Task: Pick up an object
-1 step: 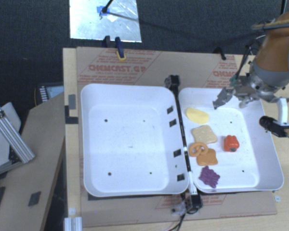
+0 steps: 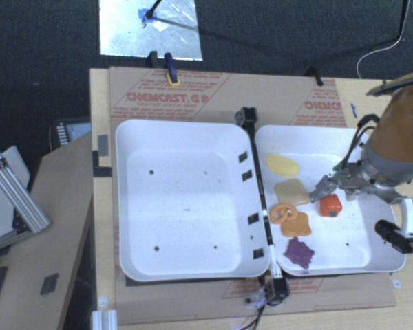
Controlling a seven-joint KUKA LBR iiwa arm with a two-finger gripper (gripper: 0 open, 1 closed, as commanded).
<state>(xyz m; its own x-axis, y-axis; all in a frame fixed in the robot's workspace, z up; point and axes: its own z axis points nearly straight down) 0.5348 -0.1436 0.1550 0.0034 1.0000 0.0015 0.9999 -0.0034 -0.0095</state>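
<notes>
The right bin [image 2: 351, 253] holds several small items. A red-orange piece [image 2: 330, 205] lies near its middle. My gripper [image 2: 328, 189] hangs just above and against this piece, reaching in from the right. Left of it lie a beige slab [image 2: 291, 191], a yellow oval piece [image 2: 282, 164], an orange pretzel shape [image 2: 283, 213] and an orange flat piece [image 2: 297, 224]. A purple cluster [image 2: 299, 252] sits toward the bin's front. Whether the red-orange piece is gripped cannot be told.
The left bin [image 2: 124, 184] stands beside the right one, with a black divider strip [image 2: 257, 191] between them. The grey and orange arm [image 2: 399, 143] covers the right bin's right side. Cardboard [image 2: 193, 95] lies under both bins.
</notes>
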